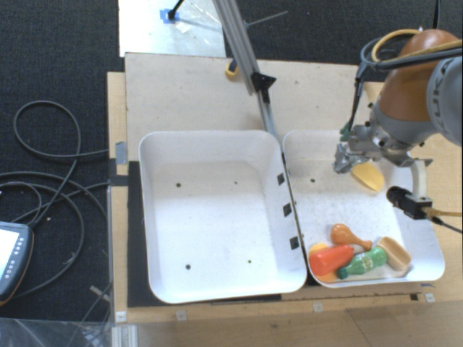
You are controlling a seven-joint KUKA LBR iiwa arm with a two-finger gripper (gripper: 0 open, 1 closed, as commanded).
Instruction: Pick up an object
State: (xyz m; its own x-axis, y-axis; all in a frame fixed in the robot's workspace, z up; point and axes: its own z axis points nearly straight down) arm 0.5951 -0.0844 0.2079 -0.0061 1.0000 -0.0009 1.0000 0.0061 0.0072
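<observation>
- Where the dark floor (58,63) runs along the far left, black cables (43,157) loop over it, and the corner of a handheld screen device (11,255) sits at the left edge.
- A pale table (181,92) carries two shallow white bins side by side.
- The left bin (155,215) has a few small dark dots on its floor.
- A grey metal pole (235,31) slants down from the top, carries a black clamp, and ends near the seam between the bins.
- The right bin (318,201) holds a cluster of toy items in its near corner: a red-orange piece (331,256), an orange pear-shaped piece (344,233) just behind it, a green bottle-shaped piece (365,262) lying on its side, and a tan bread-like piece (395,252) at the right, all close together or touching.
- A yellow piece (368,177) lies apart from them, towards the far side of the right bin.
- The tool (349,157) hangs over the far part of the right bin, just beside the yellow piece at its left; I cannot tell how far apart its fingers are or whether it has hold of anything.
- Above it, the arm's orange band (405,78) and grey body (445,100) come in from the right.
</observation>
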